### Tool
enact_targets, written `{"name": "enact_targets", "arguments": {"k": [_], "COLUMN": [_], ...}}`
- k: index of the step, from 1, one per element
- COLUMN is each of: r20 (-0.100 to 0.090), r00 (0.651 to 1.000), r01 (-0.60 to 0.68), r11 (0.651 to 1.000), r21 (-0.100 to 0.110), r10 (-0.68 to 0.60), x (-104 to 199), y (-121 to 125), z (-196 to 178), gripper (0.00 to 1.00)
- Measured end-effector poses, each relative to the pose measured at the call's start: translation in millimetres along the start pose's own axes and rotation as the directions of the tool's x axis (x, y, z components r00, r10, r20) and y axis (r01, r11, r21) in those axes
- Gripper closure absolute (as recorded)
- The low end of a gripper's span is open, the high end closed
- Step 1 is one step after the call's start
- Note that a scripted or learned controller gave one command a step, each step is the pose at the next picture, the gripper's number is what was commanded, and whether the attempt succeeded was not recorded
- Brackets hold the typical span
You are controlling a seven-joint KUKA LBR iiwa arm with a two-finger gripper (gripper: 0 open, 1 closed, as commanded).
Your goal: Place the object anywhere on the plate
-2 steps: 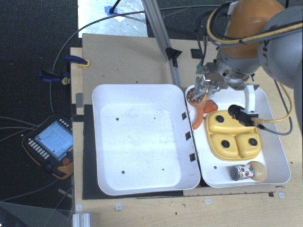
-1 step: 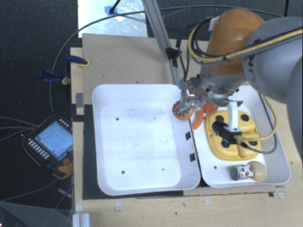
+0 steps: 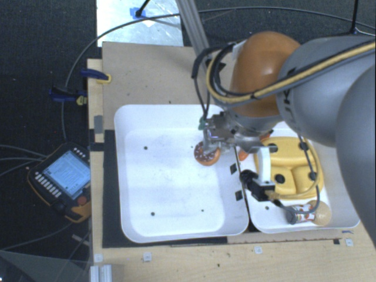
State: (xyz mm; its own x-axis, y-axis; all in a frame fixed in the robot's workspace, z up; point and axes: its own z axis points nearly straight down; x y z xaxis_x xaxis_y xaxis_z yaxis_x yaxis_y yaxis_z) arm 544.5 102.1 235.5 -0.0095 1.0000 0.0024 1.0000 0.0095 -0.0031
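A small round orange-brown object (image 3: pixel 206 154) lies at the right side of the left white bin (image 3: pixel 135 157), near the wall between the bins. My gripper (image 3: pixel 211 138) hangs right over it, its tip meeting the object's upper edge. Whether the object is gripped cannot be made out from here. A yellow plate (image 3: pixel 292 164) rests in the right bin (image 3: pixel 346 219), partly covered by the arm's orange-banded wrist (image 3: pixel 261 69).
A small tube-like item with a tan ball end (image 3: pixel 307 216) lies at the front of the right bin. Cables loop around the wrist. A teach pendant (image 3: pixel 61 178) sits on the floor left of the bench. Clamps (image 3: pixel 94 75) grip the bench's left edge.
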Motion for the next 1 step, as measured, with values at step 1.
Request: {"name": "enact_targets", "arguments": {"k": [1], "r20": [0.000], "r00": [1.000], "r01": [0.001], "r11": [1.000], "r21": [-0.001], "r10": [-0.001], "x": [44.4], "y": [-22.2], "z": [-2.5], "gripper": [1.00]}}
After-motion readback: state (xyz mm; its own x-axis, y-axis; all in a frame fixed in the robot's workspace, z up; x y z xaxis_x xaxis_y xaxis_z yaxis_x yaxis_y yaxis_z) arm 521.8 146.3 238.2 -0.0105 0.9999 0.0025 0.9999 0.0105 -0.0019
